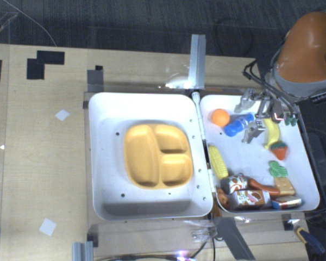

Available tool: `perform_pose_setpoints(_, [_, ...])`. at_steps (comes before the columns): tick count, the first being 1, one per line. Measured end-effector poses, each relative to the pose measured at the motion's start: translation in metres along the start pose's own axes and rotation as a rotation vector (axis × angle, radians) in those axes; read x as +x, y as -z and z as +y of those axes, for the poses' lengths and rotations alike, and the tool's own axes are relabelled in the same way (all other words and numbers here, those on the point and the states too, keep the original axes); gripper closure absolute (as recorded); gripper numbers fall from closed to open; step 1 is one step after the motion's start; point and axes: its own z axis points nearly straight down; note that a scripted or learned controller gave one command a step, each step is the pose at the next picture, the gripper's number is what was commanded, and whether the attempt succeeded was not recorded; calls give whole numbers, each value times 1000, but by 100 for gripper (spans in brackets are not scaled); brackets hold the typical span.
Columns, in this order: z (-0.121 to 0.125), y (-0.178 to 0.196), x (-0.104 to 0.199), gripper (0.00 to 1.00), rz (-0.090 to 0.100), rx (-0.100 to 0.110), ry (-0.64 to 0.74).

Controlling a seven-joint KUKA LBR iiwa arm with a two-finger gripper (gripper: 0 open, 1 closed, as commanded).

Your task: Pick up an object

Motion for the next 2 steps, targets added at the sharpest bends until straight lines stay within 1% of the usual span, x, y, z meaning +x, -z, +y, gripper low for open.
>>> perform_pose_setpoints(1, [-27,-86,20,0,5,0,-184])
perform_pose_setpoints(2, [-106,-132,-15,0,-3,2,-443])
